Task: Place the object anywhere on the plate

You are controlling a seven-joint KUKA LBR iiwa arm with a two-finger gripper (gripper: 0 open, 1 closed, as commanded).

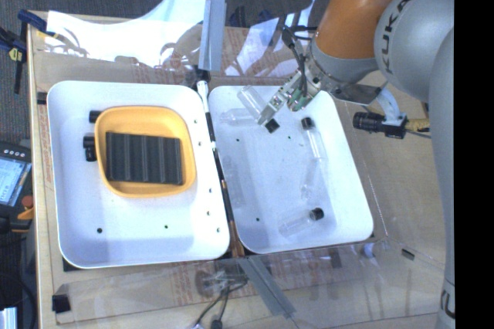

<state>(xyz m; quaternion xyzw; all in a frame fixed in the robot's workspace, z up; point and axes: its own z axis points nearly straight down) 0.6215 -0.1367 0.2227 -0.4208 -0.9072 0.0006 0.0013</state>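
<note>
The pincer (287,102) hangs over the far part of the right bin (351,196); I cannot tell its state. Just right of it, a clear tube (312,150) with black caps lies lengthwise, far to near. The yellow plate (147,123) sits in the left bin (69,227).

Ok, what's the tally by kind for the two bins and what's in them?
Shallow white bins: 2
Yellow rounded plate: 1
Dark ribbed rectangular block on the plate: 1
Small black pieces at the plate's left edge: 2
Clear plastic tubes with black caps: 2
Total: 8
Other clear pieces in the right bin are too faint to count.
</note>
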